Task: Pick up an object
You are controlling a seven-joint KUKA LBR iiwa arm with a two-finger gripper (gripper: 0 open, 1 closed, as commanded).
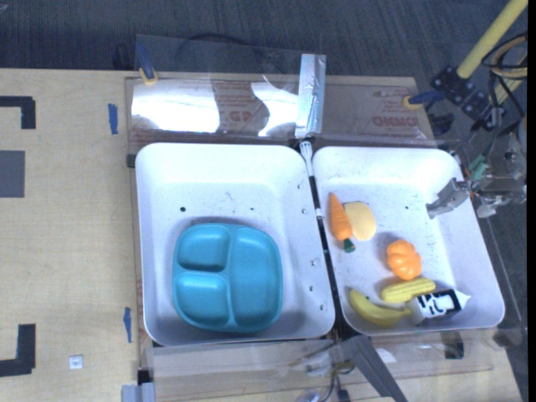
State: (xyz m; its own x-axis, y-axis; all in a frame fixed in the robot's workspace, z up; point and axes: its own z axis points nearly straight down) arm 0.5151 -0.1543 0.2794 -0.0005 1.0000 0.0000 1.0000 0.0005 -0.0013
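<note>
The right bin [469, 258] holds several toy foods. An orange carrot [338, 219] lies beside a pale yellow rounded piece [362, 220] near the bin's middle left. A small orange pumpkin-like piece [404, 259] sits lower right of them. A yellow banana [373, 308] lies along the front wall, with a yellow elongated piece [408, 291] just above it and a black-and-white object [439, 303] to its right. My gripper [446, 198] hovers at the bin's upper right rim, apart from all of these objects, with nothing seen in it.
The left bin [159, 191] holds a blue divided plate [227, 277]. A shiny clear sheet with a metal bracket [310, 95] stands behind the bins. Cables and a yellow pole [494, 32] crowd the far right. Wooden bench [59, 224] lies to the left.
</note>
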